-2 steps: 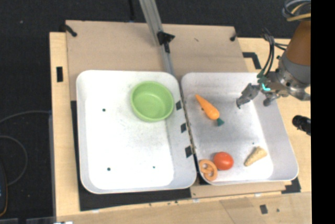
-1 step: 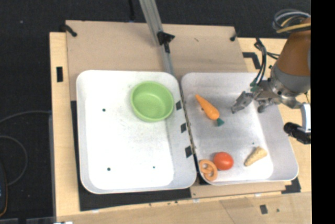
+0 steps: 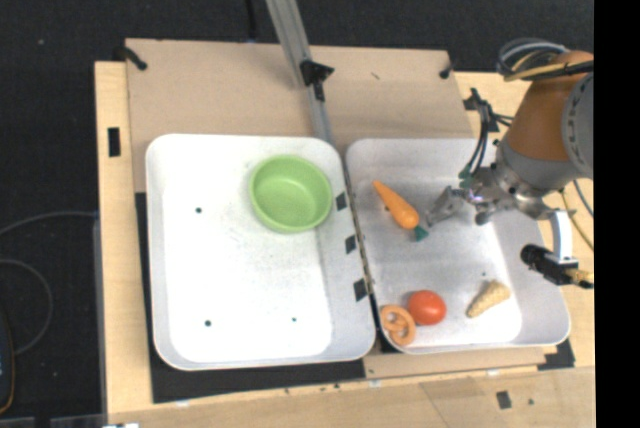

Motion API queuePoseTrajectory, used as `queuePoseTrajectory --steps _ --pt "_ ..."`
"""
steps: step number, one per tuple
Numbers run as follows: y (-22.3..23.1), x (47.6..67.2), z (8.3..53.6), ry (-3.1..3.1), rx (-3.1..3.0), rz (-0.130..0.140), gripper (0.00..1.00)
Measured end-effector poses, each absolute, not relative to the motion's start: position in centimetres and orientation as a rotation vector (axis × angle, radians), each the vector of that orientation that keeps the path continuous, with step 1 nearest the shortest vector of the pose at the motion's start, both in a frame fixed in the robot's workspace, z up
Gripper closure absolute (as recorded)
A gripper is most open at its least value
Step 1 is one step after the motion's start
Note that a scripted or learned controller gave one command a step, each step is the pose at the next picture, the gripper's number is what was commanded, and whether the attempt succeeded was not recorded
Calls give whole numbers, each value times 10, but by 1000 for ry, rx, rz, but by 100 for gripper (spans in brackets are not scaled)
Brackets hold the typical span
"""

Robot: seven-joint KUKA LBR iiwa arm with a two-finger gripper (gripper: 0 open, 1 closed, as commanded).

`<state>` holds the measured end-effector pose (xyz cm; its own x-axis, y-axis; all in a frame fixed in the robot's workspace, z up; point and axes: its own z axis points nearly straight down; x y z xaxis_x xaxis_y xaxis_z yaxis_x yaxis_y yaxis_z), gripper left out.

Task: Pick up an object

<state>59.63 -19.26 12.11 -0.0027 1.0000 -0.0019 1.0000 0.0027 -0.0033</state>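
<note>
Open floor between carrot (image 3: pixel 397 204) and tomato (image 3: pixel 427 307)

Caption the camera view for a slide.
Gripper hovers by the carrot in the right bin; green bowl in the left bin.

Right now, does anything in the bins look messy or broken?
Nothing stands out. The green bowl sits upright in the left bin. The carrot, tomato, pretzel and cone-shaped piece lie apart in the right bin, none looking damaged.

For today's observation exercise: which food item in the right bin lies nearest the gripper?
The carrot; its green tip lies just left of the gripper, unlike the items along the bin's front edge.
</note>
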Motion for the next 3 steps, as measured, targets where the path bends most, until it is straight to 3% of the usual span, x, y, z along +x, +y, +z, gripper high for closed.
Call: queuePoseTrajectory --steps 1,2,3 --pt "-194 596 101 -2223 -2223 3 0" --pt "-195 597 113 -2224 -2226 -1 100" --pt "-203 603 161 -2225 -2227 -5 100"
